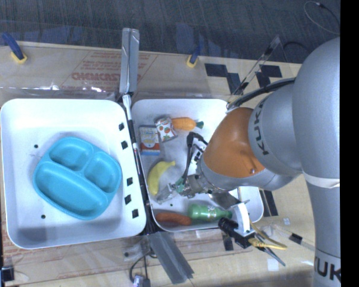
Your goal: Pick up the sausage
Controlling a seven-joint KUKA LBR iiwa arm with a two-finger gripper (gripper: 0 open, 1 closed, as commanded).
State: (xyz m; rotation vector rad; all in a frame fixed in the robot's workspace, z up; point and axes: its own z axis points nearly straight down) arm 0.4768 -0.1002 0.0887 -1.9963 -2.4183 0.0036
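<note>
Camera view: the arm [269, 142] is seen reaching over the right bin [145, 107], wrist low above the bin's middle. The gripper [180, 187] is lowered among the contents, just beside the banana [157, 177]; whether it is spread or pressed together cannot be told, as it is masked by the wrist and by clutter. Nothing is seen lifted.

Step judged to be the approach, with no grasp made yet. The sausage [173, 219] is found at the near edge of the right bin, toward its near-left corner, lying flat along the wall, one end just beside the green bottle [207, 212]. The gripper is placed short of it; a shift toward the near edge is judged to be needed, then a descent clear of bottle and wall.

Sausage noted as reddish-brown, slim, elongated, slightly curved, smooth-skinned. Left bin [15, 121] is occupied by a blue divided tray [78, 177].
</note>
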